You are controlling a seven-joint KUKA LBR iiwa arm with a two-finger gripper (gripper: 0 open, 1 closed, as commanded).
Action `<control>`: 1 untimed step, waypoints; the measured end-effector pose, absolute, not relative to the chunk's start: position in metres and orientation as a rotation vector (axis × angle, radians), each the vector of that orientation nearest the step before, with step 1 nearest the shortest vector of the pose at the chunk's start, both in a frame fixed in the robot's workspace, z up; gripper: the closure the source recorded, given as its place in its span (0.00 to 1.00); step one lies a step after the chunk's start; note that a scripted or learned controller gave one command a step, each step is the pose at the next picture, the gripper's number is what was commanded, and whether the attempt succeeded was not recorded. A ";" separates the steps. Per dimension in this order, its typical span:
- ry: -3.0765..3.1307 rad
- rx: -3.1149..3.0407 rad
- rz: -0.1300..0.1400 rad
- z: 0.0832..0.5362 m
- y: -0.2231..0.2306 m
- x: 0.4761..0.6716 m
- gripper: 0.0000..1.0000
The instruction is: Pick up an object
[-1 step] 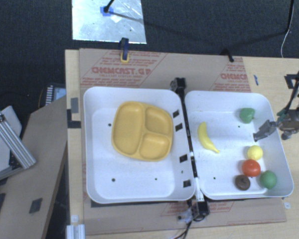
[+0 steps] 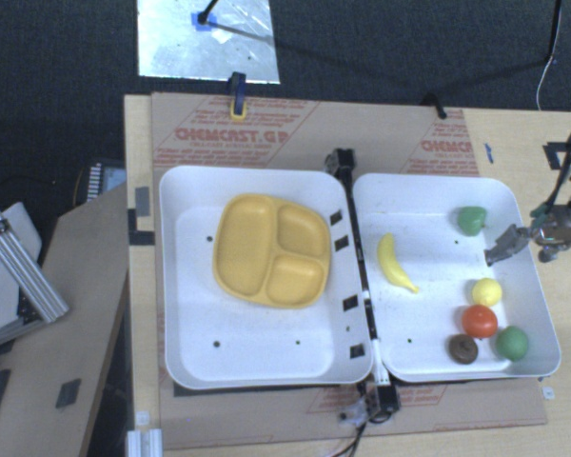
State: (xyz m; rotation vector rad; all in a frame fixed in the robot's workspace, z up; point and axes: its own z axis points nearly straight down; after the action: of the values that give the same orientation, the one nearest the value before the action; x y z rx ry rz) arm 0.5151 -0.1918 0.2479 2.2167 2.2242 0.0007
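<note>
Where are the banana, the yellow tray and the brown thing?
banana (image 2: 396, 263), camera view, middle of its curve.
yellow tray (image 2: 230, 250), camera view, bare floor of its big compartment.
brown thing (image 2: 463, 348), camera view, its top centre.

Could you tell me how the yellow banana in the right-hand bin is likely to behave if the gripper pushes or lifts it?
The banana lies flat on its curved side, so a push would probably spin or slide it rather than roll it. Its glossy, toy-like look suggests something light, stiff and perhaps slippery. Nothing touches it in the right bin.
</note>
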 end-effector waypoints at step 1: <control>2.225 2.223 -0.002 0.185 -0.193 0.516 0.00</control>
State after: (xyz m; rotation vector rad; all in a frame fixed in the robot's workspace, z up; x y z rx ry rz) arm 0.5163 -0.1933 0.1852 2.2226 2.2246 -0.0022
